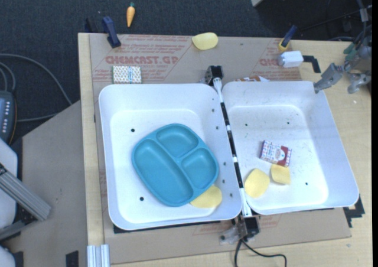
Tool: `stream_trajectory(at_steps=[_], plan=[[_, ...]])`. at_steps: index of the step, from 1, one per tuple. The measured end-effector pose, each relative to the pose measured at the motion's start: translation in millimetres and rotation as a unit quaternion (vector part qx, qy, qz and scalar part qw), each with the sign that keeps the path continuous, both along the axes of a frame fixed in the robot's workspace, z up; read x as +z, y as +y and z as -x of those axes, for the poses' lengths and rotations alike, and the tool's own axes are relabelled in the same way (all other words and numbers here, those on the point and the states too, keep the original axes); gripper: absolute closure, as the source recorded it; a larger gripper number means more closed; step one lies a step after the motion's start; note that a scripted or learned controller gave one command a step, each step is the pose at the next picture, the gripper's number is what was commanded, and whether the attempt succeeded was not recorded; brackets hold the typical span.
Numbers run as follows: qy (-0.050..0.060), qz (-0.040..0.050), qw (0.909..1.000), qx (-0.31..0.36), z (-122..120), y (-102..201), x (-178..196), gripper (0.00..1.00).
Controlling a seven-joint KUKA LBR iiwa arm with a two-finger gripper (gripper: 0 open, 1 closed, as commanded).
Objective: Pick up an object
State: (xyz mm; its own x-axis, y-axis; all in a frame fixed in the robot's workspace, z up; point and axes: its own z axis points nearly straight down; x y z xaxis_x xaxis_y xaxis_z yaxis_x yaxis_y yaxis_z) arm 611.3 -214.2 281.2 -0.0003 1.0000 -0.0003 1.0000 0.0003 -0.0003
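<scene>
My gripper hovers over the bench just past the far right corner of the right bin. Its two grey fingers stand apart with nothing between them. In the right bin lie a small red and white packet, a round yellow piece and a smaller yellow chunk, all well to the near left of the gripper. The left bin holds a blue divided plate with a yellow piece tucked against its near edge.
On the bench behind the bins lie a yellow lump, a small patterned packet and a white block. Blue clamps grip the back edge. A toy carrot lies on the dark floor.
</scene>
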Motion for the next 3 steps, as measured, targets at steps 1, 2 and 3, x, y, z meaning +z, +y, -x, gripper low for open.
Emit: stream_trajectory(at_steps=[1, 2, 3], plan=[[0.001, -0.0009, 1.0, 0.0, 33, 62, -138, 0.0], [0.001, -0.0006, 1.0, 0.0, 104, 83, -179, 0.0], [0.001, -0.0008, 1.0, 0.0, 117, 81, -197, 0.0]])
